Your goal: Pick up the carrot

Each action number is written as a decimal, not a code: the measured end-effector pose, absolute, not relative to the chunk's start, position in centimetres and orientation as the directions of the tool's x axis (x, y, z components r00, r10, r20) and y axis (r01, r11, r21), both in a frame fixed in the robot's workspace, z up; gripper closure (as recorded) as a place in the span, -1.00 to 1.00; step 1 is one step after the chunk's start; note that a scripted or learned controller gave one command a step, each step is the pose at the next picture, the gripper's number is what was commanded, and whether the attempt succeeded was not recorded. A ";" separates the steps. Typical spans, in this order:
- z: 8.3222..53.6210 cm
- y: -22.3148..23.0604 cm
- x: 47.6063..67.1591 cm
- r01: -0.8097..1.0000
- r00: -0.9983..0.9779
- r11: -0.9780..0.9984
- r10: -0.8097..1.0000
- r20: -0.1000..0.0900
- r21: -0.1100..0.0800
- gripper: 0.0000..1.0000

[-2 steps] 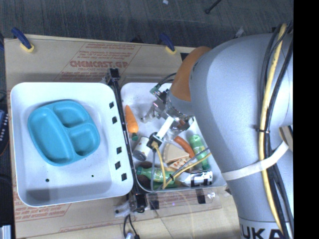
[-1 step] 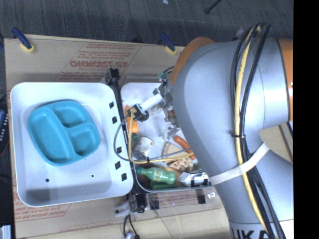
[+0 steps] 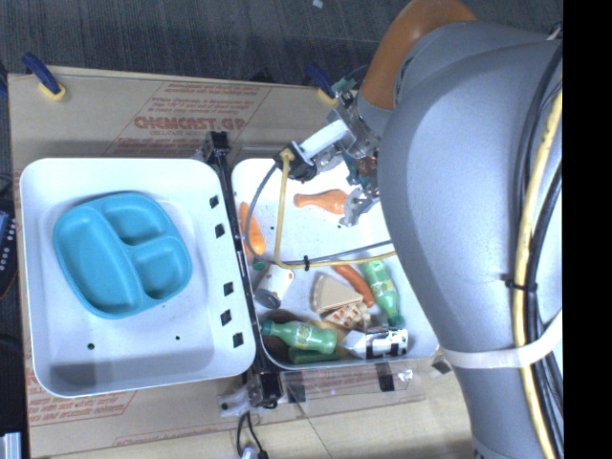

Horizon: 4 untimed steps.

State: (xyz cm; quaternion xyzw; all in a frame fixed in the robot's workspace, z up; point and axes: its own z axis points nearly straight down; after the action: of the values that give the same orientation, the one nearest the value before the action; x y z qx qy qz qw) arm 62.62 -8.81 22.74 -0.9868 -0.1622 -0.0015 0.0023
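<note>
The slim, slightly curved orange carrot (image 3: 251, 229) lies in the right-hand shallow white plastic bin (image 3: 251, 175), pressed lengthwise against that bin's left wall, just beside the divider between the two bins. Its colour is a strong, even orange, and it tapers towards the far end. A yellow cable (image 3: 280, 213) runs past it on the right, close but apart from it.

The grey metal two-finger gripper (image 3: 356, 207) hangs over the far right part of the same bin, well apart from the carrot. It sits just beside the thick end of a pale orange drumstick-shaped toy (image 3: 323, 199); whether they touch cannot be made out. How far the gripper is open cannot be told either, as its tip is small and partly merged with the arm's bulk, and nothing can be seen held in it.

The large grey arm body (image 3: 469, 208) covers the right side of the bin and cuts off whatever lies beneath it. A second orange tapered piece (image 3: 352, 281) lies nearer, partly tucked under a green plastic bottle (image 3: 382, 293) and beside a tan wedge-shaped toy (image 3: 337, 296); its exact shape is hard to read.
</note>
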 end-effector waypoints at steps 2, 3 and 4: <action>26.0 -12.0 62.9 0.372 0.928 -0.928 0.372 0.003 -0.003 -1.00; 10.0 -10.3 60.3 0.377 0.926 -0.926 0.377 -0.017 -0.015 -1.00; 9.1 -8.9 62.9 0.343 0.939 -0.939 0.343 -0.007 -0.007 -1.00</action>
State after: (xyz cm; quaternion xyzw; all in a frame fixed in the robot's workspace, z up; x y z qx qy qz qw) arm 62.92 -8.87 9.12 -0.9847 -0.1739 0.0039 0.0029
